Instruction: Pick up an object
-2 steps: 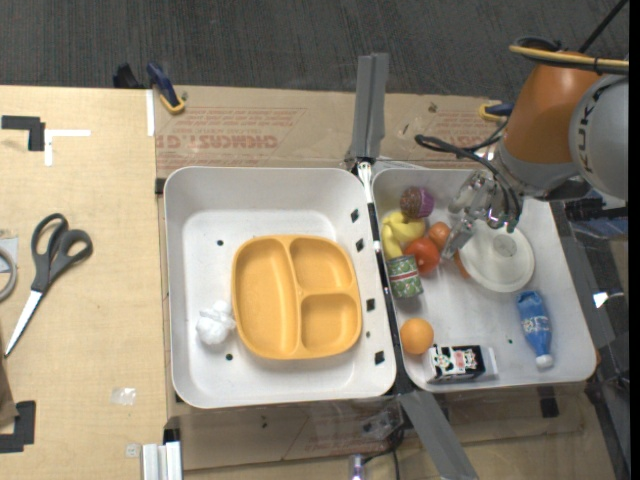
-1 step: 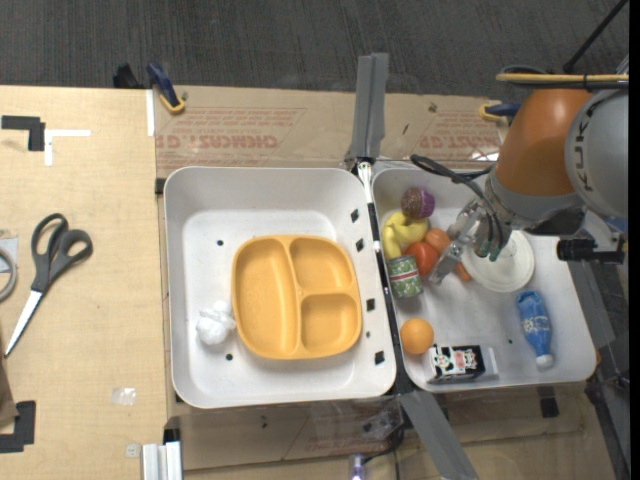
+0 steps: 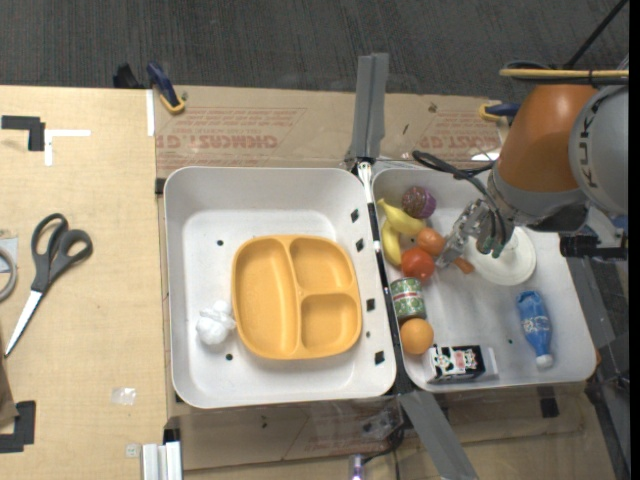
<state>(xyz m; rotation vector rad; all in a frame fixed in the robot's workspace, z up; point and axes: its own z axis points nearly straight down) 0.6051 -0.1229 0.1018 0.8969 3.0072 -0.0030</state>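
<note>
My gripper (image 3: 467, 240) hangs low over the upper middle of the right bin (image 3: 575, 353), just right of a small orange fruit (image 3: 431, 240) and a red tomato (image 3: 418, 263). A banana (image 3: 396, 226) and a purple ball (image 3: 419, 202) lie to its left along the bin's upper left side. Under the wrist sits a white round dish (image 3: 508, 258). Nearer the front lie a green can (image 3: 407, 297), an orange (image 3: 416, 335), a black and white carton (image 3: 462, 362) and a blue bottle (image 3: 534, 326). I see nothing lifted off the bin floor.
The left bin (image 3: 190, 298) bears a yellow divided plate (image 3: 297, 296) and a white crumpled lump (image 3: 213, 322). Scissors (image 3: 45, 263) lie on the bench at the far left. A grey bar (image 3: 369, 108) stands between the bins at the back.
</note>
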